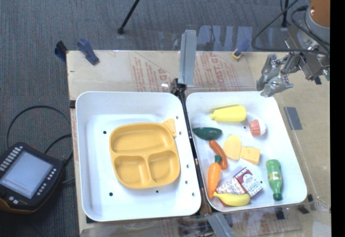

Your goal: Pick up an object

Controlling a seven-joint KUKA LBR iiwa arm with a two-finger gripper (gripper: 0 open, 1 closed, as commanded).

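My gripper (274,81) hangs above the far right corner of the right bin (291,139), outside its rim, open with nothing between its fingers. Inside that bin lie a yellow squash-like piece (229,113), a pink cupcake (257,127), a dark green vegetable (207,133), a red sausage (218,151), two pale yellow cheese pieces (233,147) (250,154), an orange carrot (214,178), a banana (233,199), a red and white carton (246,181) and a green bottle (275,177). All of them sit well below and left of the gripper.
The left bin (91,123) bears a yellow three-compartment tray (144,154). A grey post (187,58) stands upright at the far end between the bins. A handheld pendant (24,174) lies on the floor at the left. Tripod legs stand behind the bench.
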